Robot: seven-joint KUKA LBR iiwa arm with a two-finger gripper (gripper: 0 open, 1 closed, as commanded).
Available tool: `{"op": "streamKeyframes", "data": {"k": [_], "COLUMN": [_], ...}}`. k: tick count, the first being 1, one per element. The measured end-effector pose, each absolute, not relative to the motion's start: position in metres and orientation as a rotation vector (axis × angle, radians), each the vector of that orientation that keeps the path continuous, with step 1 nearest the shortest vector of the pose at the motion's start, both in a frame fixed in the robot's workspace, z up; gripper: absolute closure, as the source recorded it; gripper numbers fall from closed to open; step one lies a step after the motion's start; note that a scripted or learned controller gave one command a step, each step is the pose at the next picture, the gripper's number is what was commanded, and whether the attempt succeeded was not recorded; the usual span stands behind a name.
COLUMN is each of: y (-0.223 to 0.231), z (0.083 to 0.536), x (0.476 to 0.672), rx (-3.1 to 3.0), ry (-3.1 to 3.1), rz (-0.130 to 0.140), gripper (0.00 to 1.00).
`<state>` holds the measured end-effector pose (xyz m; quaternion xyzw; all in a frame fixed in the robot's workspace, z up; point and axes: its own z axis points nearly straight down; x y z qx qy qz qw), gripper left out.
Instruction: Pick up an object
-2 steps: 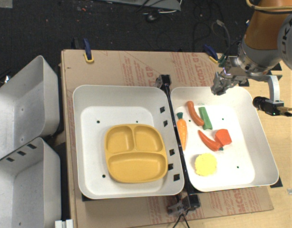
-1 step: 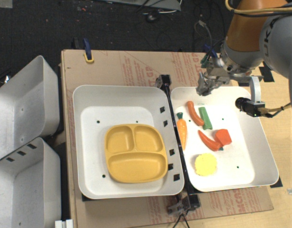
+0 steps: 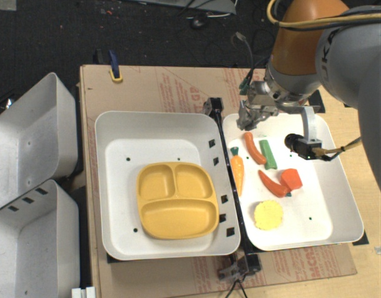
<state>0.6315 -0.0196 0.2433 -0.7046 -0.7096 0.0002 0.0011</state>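
Orange-red sausage (image 3: 254, 148) is the nearest pick candidate: it lies flat and angled in the far-left part of the right-hand bin (image 3: 339, 197), upper end just below the tool (image 3: 249, 123). Tool hangs over that far-left corner; open or closed, cannot tell from this angle. Green stick (image 3: 268, 154) lies just beside the sausage on its right, roughly parallel; touching or a hair apart, can't say. Carrot (image 3: 238, 172) is along the bin's left wall, thin end toward the camera. Red chili (image 3: 272, 184) is nearer the middle, with an orange block (image 3: 292, 177) touching its right end. Yellow disc (image 3: 268, 215) sits at the near side, apart from the rest. All six pieces lie on the bin floor. Grey arm (image 3: 358, 48) with its orange band reaches in from the right over the bin's far edge. Left-hand bin (image 3: 116, 160) holds one yellow divided plate (image 3: 177, 200), roughly centred, right way up. Both bins sit side by side on the brown worktop (image 3: 159, 85)
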Motion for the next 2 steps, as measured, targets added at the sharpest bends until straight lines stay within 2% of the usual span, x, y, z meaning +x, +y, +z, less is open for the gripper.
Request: {"op": "streamKeyframes", "data": {"k": [1,2], "y": [0.036,0.088], "z": [0.23,0.221], "x": [0.625,0.628], "rx": [-2.211,-2.212], "ry": [-2.229,-2.229], "rz": [0.001,-0.001], "gripper": [1.0,1.0]}}
